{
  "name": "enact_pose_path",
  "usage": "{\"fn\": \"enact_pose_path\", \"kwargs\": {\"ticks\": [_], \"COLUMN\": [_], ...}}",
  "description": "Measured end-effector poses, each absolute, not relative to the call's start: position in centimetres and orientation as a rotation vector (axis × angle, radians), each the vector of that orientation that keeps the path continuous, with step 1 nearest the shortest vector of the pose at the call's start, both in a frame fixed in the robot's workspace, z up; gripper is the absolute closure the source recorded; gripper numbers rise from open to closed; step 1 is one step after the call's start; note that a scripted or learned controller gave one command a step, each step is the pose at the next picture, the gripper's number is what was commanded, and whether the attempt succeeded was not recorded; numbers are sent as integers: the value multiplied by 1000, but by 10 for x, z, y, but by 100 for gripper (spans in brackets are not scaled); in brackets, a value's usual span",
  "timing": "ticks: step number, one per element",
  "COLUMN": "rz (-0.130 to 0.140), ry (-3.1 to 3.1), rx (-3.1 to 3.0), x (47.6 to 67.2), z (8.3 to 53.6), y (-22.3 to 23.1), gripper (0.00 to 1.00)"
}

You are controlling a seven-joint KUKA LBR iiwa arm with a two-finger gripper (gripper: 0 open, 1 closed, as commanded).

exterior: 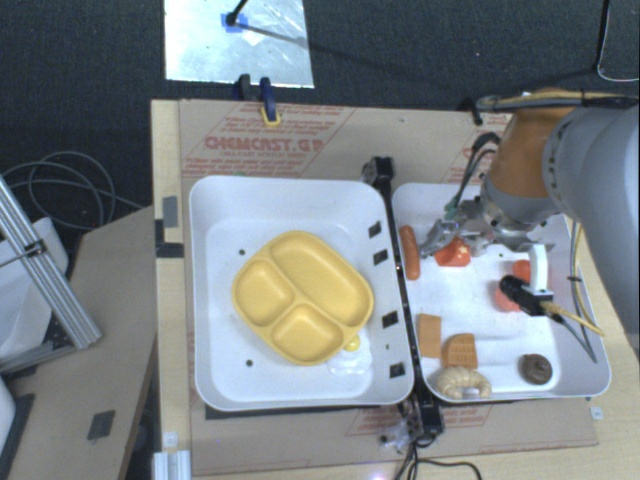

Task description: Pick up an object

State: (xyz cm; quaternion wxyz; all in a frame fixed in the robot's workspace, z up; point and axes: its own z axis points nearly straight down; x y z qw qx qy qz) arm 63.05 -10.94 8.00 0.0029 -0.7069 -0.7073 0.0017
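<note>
Croissant point(463, 381) lies nearest us, and at two o'clock we bring our gripper point(447, 233), grip unclear, onto the orange piece point(455, 255) to close next.

Even, bright overhead light, glare on the foil sheet point(238, 26), soft shadows, slight overall blur.

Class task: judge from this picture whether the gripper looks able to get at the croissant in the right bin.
Probably yes. The croissant lies uncovered at the right bin's near edge, nothing on top, though a cracker touches it. The gripper hovers over the same bin, by the orange piece.
</note>
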Motion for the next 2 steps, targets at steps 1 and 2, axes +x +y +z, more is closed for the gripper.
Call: {"fn": "enact_pose_path", "kwargs": {"ticks": [1,2], "rz": [-5,-15], "ry": [-2225,-2238], "rx": [-2223,-2217], "x": [635,618], "z": [96,213], "y": [-110,-65], "gripper": [100,100]}}
